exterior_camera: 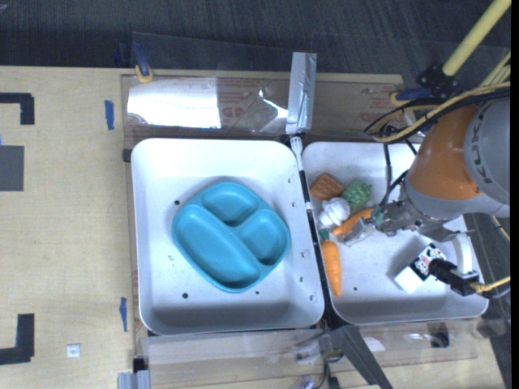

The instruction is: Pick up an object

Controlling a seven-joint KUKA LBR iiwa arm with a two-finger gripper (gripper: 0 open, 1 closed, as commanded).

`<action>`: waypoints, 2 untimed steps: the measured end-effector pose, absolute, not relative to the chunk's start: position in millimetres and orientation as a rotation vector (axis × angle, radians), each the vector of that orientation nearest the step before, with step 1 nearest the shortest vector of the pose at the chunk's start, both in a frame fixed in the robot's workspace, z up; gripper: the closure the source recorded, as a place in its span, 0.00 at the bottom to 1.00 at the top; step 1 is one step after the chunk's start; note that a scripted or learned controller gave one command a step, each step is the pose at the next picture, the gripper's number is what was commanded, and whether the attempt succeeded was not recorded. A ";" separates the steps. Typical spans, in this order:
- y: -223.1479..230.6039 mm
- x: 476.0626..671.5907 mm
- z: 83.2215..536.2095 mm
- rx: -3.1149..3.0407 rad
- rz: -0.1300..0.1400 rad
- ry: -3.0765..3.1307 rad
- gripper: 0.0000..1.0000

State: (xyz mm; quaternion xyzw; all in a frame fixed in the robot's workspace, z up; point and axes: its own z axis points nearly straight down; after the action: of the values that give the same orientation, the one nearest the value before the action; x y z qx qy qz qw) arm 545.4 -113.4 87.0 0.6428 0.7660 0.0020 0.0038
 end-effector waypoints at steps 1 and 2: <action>-95.4 605.0 86.4 2.113 0.004 2.318 0.00; -87.9 630.7 187.2 2.111 0.005 2.319 0.00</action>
State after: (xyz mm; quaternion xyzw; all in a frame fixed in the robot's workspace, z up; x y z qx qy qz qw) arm 630.7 -87.9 187.2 0.6732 0.7395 0.0016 0.0030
